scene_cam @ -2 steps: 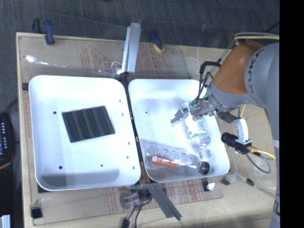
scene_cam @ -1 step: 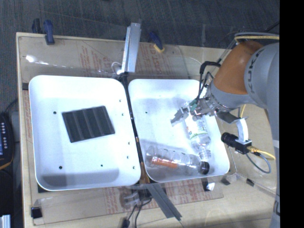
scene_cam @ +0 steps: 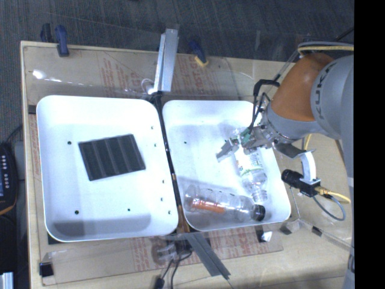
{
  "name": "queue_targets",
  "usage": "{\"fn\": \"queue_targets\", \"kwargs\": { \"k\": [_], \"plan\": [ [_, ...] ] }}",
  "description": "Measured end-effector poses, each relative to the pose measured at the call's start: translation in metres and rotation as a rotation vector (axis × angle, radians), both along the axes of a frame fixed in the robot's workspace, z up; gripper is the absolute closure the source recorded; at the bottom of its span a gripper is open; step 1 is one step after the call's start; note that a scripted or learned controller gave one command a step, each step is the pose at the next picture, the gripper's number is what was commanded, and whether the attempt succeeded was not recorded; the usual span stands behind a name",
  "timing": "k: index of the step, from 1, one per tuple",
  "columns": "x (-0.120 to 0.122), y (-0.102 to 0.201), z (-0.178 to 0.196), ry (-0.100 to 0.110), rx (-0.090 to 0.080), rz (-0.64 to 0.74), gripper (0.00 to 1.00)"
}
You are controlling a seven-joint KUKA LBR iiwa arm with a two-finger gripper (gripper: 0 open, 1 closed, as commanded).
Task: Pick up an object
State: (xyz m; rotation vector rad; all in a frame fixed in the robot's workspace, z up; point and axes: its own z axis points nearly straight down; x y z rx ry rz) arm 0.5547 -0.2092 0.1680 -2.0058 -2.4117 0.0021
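My end effector [scene_cam: 230, 147] hovers; grip state indeterminate. Clear bottle [scene_cam: 252, 172] lies just beside it at 4 o'clock.

Both bins are plain white, the left bin [scene_cam: 60, 161] with a dark grey ribbed mat [scene_cam: 112, 156] in it. Right bin [scene_cam: 198, 119] has two clear plastic bottles: one [scene_cam: 219, 203] with an orange-red label and black cap, the other [scene_cam: 252, 174] with a pale label.

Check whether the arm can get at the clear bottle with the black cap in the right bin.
Probably yes. The gripper hangs over the right bin, and the clear bottle lies uncovered near the front wall, nothing on top.
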Motion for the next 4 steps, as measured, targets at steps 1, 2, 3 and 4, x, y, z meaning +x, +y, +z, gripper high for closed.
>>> {"fn": "queue_targets", "kwargs": {
  "k": [1,2,3,4],
  "plan": [
    [0.031,0.012,0.009,-0.006,-0.002,0.355,0.00],
    [0.074,-0.001,0.106,-0.006,-0.003,0.272,0.00],
    [0.071,0.001,0.045,-0.003,0.000,0.375,0.00],
    [0.068,0.001,0.023,-0.004,-0.001,0.417,0.00]
  ]
}}
